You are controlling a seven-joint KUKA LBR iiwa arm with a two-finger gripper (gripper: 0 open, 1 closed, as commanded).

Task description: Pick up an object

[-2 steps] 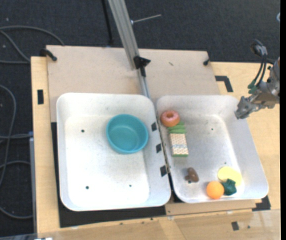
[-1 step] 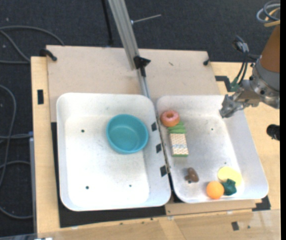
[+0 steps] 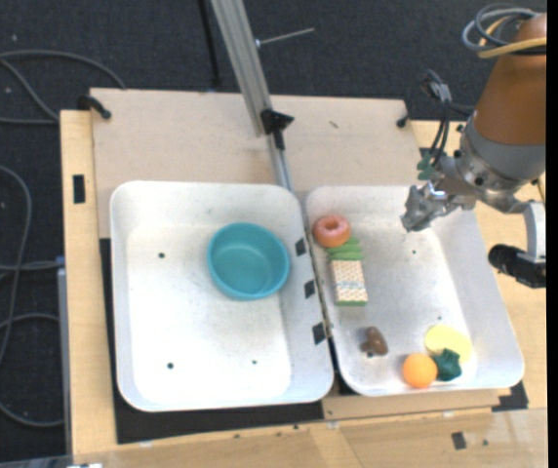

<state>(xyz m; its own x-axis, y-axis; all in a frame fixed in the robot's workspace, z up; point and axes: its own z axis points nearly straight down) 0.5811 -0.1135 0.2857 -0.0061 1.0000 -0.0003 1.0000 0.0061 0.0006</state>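
So from the overhead camera: two white bins sit side by side on the tabletop (image 3: pixel 191 135). The left bin (image 3: pixel 152 359) has a teal bowl (image 3: pixel 249 259) sitting upright near its middle. The right bin (image 3: pixel 484 300) has the rest of the stuff: a pink donut-looking ring (image 3: pixel 332 229) at the top left, a green piece (image 3: pixel 347 252) just below it touching a tan speckled block (image 3: pixel 349 283), a small brown lump (image 3: pixel 374 340) lower down, and an orange ball (image 3: pixel 418 370), a yellow thing (image 3: pixel 447 339) and a dark green thing (image 3: pixel 449 365) bunched in the bottom right corner. The gripper (image 3: pixel 418 213) hangs over the top right part of that bin, well apart from everything. Can't tell how far the fingers are open, and nothing visible between them.
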